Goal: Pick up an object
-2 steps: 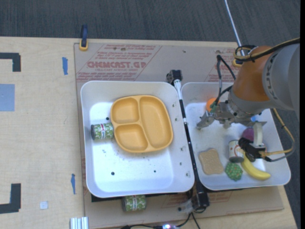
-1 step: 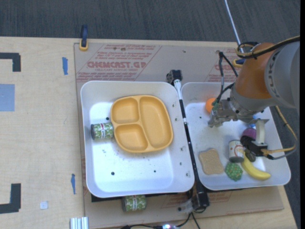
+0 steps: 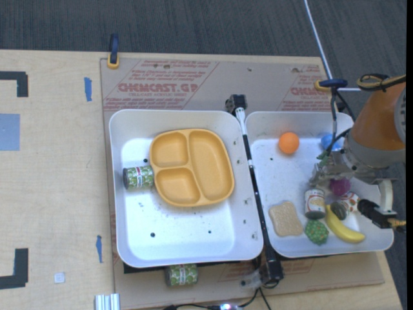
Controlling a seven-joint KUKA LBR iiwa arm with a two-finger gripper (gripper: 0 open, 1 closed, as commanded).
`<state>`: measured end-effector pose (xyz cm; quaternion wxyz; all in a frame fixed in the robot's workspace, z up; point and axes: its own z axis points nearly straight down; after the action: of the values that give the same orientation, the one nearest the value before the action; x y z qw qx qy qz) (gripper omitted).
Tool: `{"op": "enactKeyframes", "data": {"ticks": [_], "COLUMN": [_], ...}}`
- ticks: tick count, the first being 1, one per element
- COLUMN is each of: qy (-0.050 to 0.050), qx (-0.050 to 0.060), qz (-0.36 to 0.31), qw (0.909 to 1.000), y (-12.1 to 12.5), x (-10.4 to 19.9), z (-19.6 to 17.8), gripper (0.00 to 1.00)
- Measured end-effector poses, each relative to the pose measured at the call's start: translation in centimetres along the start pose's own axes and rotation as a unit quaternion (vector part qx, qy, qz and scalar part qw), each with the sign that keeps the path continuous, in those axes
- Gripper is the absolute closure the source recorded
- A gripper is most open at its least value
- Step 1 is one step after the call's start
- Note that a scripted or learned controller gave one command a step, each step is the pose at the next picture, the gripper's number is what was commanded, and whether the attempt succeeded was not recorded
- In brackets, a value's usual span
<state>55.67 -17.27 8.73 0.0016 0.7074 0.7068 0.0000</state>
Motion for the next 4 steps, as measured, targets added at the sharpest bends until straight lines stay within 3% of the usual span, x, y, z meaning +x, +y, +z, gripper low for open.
{"op": "enactKeyframes", "data": {"ticks": [1, 2, 3, 4], "qy": [0.001, 0.003, 0.001, 0.001], "qx": [0.000, 0.003, 0.000, 0.000], "qz": [-0.001, -0.001, -0.001, -0.002], "qw": [1.0000, 1.0000, 1.0000, 1.0000], "y": [3.8, 0.1, -0.9, 7.6], "x": [4.1, -4.5, -0.2, 8.1], "z": [-5.2, -0.7, -6.9, -9.1], "gripper": [1.00, 1.00, 1.00, 1.00]}}
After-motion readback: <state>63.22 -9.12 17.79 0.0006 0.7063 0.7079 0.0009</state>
